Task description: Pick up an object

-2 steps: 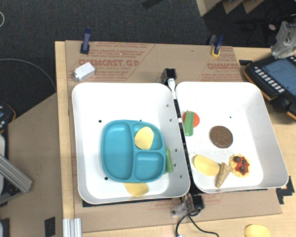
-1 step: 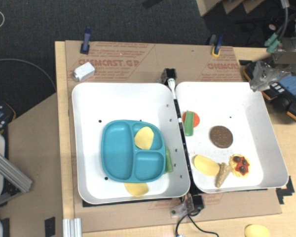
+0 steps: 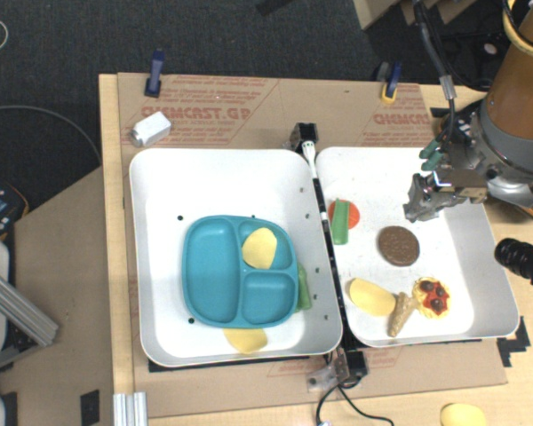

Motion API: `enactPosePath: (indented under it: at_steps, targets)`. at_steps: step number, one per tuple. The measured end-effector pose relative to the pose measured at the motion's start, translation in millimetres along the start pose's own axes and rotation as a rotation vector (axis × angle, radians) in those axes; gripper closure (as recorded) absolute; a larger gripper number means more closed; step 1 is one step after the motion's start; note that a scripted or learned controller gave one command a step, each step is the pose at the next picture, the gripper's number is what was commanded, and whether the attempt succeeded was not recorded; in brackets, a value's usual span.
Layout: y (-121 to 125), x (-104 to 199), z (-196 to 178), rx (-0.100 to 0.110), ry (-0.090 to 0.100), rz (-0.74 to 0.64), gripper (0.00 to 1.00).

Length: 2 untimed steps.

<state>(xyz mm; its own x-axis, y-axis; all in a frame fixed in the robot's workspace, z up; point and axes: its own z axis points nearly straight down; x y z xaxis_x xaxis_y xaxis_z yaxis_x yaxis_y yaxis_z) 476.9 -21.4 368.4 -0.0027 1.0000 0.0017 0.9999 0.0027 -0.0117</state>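
Seen from above, two shallow white bins sit side by side on a bench. The grey arm [image 3: 515,140] enters from the right, bent so its gripper [image 3: 419,204] hangs over the upper part of the right bin [image 3: 480,264], pointing down and leftward. Its dark fingers look close together with nothing between them, though the view is too small to be sure. Just below lies a brown round disc [image 3: 398,246]. Left of it rests a red and green piece [image 3: 341,219]; nearer the front edge lie a pale yellow piece [image 3: 371,296], a tan stick [image 3: 401,314] and a small red-topped item [image 3: 433,296]. The left bin [image 3: 151,238] holds a teal divided tray [image 3: 215,273].
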Motion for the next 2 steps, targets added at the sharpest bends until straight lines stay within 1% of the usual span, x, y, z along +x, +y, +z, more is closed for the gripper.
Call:
enactPosePath:
  at_steps: [1,2]
  targets:
    - [1.0,42.1,-176.6,-0.034,0.001,-0.003,1.00]
    - [1.0,47.2,-71.8,-0.001,-0.003,0.004,1.00]
